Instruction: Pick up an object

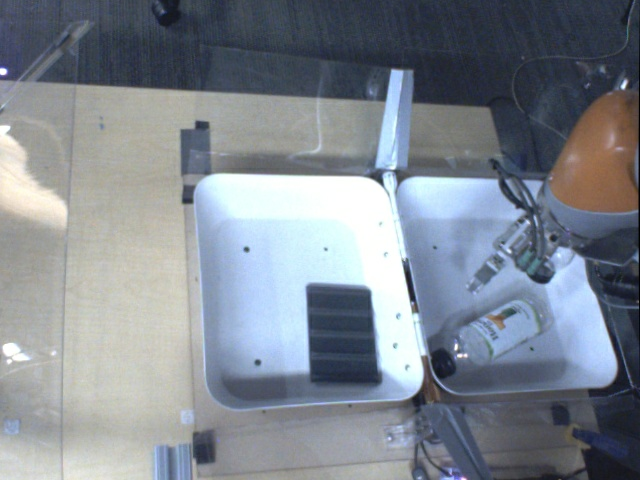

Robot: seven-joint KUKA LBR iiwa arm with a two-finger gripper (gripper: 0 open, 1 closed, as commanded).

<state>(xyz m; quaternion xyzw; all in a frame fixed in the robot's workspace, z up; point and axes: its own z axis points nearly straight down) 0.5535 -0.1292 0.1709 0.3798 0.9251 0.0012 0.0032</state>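
You've got the gripper [484, 276] hovering in the right bin [590, 368], jaws look together, nothing between them. Bottle [500, 330] lies on its side just near of it, apart. Black ridged block [342, 334] sits in the left bin [215, 268]

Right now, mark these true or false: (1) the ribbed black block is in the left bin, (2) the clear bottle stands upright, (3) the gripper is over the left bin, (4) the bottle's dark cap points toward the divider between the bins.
1. The ribbed black rectangular block lies in the left white bin: true.
2. The clear plastic bottle stands upright: false, it lies on its side in the right white bin.
3. The gripper is over the left bin: false, it is over the right bin, above the bottle.
4. The bottle's dark cap points toward the divider: true.
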